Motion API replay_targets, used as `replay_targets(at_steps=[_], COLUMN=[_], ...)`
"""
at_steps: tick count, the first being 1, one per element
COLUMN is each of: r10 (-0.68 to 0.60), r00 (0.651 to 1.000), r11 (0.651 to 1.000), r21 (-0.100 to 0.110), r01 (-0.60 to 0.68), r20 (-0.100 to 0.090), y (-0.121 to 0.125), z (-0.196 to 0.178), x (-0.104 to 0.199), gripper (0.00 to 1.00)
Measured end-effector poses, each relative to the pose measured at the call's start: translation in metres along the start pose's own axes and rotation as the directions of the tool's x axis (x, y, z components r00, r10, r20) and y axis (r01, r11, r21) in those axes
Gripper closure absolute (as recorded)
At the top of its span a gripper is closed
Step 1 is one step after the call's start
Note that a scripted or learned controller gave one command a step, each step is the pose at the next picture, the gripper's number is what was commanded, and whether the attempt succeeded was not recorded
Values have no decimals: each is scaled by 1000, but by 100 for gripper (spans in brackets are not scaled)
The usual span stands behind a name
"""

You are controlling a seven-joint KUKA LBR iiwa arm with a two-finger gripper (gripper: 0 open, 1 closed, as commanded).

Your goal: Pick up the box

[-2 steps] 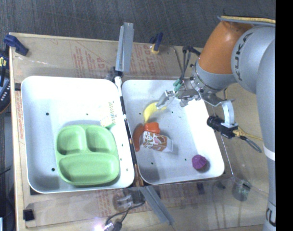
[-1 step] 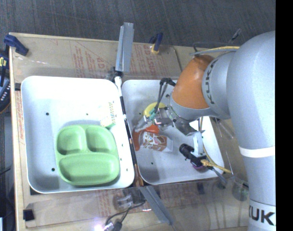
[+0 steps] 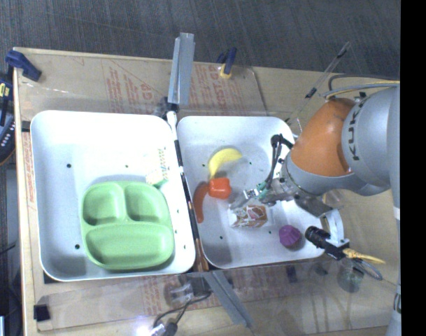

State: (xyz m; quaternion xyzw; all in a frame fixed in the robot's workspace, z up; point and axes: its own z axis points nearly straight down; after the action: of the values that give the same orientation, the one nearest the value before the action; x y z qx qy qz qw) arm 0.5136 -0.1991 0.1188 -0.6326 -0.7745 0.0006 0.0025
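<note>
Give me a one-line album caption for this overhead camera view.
Robot gripper reaches down over a small box among toys in the right bin.

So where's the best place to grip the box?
Probably across the short sides of the box, coming straight down. It lies flat on the floor of the right bin, apart from the orange block and purple ball.
</note>
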Motion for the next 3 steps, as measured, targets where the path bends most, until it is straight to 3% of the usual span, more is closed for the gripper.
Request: replay_targets(at_steps=[1,2,3], r10=[191,235,206], r00=[982,972,979], r11=[982,972,979], r21=[-1,-4,0], r01=[-191,-235,-206], r20=[3,2,2], y=[27,-36,42], z=[-8,27,28], x=[37,4,43], gripper=[0,0,0])
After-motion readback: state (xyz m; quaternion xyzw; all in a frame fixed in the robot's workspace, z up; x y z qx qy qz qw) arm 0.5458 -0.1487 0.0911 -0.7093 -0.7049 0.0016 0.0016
